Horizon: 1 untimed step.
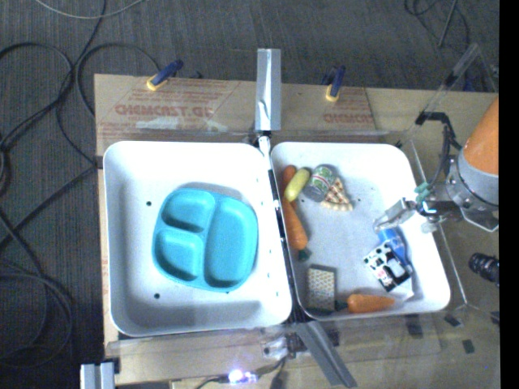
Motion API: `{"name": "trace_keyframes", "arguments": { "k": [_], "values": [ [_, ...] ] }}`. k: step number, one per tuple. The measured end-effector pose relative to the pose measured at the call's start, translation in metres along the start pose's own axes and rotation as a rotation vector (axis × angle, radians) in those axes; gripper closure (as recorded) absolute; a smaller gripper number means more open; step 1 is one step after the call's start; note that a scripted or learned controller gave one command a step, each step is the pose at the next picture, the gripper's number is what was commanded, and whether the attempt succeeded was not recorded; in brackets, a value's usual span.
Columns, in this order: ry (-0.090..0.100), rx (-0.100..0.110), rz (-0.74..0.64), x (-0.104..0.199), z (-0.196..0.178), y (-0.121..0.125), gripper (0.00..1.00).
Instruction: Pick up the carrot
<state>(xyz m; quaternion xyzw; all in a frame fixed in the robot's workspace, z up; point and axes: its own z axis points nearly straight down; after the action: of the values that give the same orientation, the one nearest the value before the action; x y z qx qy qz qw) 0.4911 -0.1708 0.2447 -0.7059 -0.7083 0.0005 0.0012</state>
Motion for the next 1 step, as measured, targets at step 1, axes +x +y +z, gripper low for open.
{"name": "trace_keyframes", "arguments": {
  "k": [1],
  "values": [
    [0.000,-0.005,-0.367,0.0701,0.1404,-0.0055,0.00]
  ]
}}
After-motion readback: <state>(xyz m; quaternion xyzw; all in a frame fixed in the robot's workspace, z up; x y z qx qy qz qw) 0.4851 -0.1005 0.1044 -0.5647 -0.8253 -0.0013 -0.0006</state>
